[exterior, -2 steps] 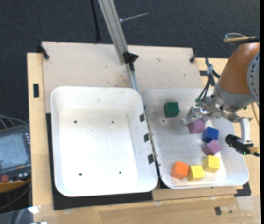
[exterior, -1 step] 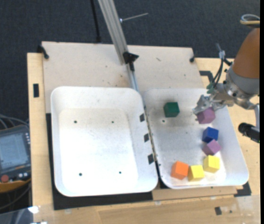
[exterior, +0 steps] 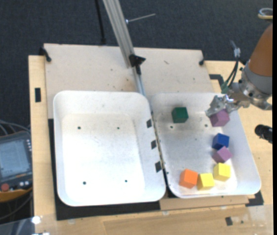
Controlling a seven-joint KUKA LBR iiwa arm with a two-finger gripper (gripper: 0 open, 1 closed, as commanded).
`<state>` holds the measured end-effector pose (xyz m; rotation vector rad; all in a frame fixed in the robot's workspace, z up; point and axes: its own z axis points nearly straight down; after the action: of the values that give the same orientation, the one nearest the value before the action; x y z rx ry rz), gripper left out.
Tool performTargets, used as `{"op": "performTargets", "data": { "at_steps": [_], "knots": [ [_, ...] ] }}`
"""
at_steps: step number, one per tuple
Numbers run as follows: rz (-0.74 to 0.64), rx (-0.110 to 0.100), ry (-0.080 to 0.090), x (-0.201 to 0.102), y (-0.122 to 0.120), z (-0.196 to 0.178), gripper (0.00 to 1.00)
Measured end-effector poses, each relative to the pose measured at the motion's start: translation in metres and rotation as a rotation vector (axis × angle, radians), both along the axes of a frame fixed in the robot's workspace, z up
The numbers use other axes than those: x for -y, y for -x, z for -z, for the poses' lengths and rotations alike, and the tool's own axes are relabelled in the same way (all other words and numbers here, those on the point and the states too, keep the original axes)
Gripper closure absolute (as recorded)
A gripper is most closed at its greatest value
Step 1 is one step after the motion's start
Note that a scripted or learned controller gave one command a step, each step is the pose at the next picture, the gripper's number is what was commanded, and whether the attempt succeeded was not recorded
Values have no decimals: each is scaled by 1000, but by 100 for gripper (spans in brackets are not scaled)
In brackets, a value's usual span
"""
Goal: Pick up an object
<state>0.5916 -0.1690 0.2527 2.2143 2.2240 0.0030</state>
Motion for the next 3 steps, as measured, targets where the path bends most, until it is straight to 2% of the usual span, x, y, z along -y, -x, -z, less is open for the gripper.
{"op": "performTargets", "data": {
  "at_steps": [3],
  "knots": [
    [-4,-5,-3,-157,17,-7,100]
  ]
}}
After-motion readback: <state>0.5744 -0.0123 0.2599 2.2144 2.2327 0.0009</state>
